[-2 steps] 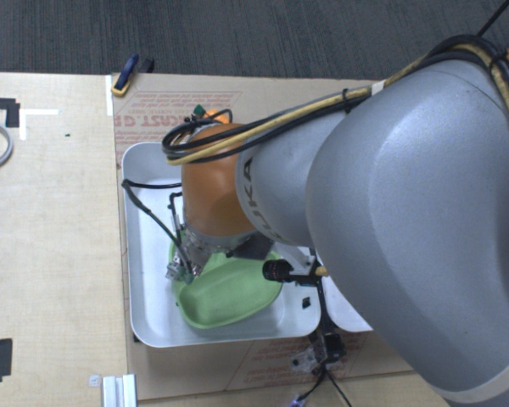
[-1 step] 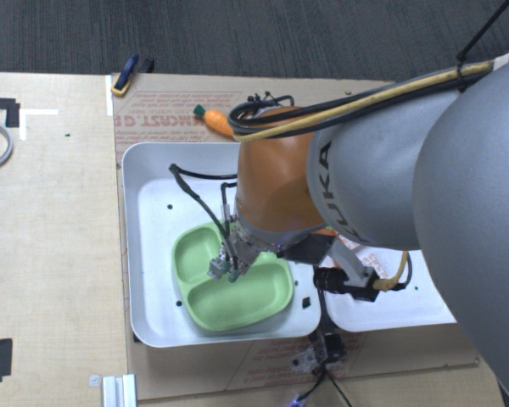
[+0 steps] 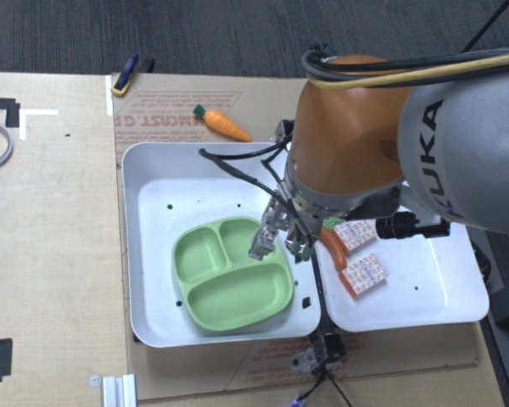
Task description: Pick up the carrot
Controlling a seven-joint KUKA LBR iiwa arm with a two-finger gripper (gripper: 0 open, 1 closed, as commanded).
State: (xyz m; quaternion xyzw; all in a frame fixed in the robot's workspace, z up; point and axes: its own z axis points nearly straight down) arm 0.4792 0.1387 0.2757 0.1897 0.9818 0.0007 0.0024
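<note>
Carrot (image 3: 223,124) is lying on the tabletop (image 3: 51,227) behind the left bin (image 3: 144,227) — outside it. Gripper (image 3: 276,237) is hovering over the green plate (image 3: 229,274), well apart, fingers spread, holding nothing.

Single fixed overhead view, angled obliquely down on the left bin (image 3: 144,253); the right bin (image 3: 458,295) adjoins it, and the arm (image 3: 424,134) looms nearest the lens.
</note>
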